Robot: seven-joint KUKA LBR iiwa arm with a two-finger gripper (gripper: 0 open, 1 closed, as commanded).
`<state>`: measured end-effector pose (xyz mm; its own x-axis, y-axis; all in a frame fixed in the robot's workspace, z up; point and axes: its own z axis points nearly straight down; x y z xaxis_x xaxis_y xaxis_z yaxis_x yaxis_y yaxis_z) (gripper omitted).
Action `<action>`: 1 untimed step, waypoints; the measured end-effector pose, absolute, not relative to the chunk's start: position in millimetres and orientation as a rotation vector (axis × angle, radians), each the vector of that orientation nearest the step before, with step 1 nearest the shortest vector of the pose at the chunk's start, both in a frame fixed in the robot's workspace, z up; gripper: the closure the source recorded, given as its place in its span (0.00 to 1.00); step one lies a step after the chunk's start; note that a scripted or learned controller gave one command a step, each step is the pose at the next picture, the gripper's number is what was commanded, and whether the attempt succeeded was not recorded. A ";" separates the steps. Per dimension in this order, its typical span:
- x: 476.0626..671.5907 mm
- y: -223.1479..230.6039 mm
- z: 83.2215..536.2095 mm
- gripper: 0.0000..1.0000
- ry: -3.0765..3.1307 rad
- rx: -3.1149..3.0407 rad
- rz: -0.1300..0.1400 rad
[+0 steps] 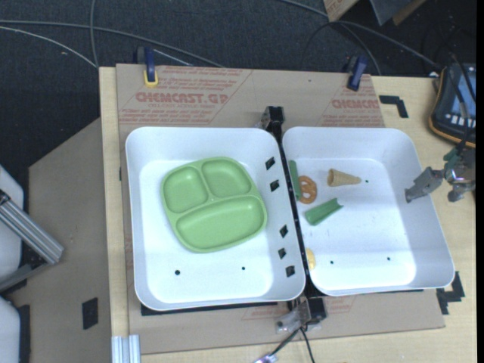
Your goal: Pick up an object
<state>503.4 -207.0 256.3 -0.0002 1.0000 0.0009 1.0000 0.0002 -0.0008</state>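
The right bin [423,225] holds a brown pretzel [306,190], a tan cone [344,178], a green pod-shaped piece [324,212], a thin green stick [293,178] along its left wall, and a small yellow bit [310,260] near its front-left corner. My gripper [439,187] hangs over that bin's right rim, well to the right of all these objects. Its two grey fingers [418,189] stand apart, open, with nothing between them.
A green divided plate [214,204] lies in the left bin [151,271]. A ridge with black clips [281,203] separates the bins. Clamps [150,65] hold the cardboard at the back. A dark device [456,104] sits at the right edge.
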 end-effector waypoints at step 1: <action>500.6 -211.9 212.6 0.00 -2.217 -2.218 0.003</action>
<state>500.6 -211.9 212.6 0.0005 1.0000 0.0028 1.0000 -0.0005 -0.0051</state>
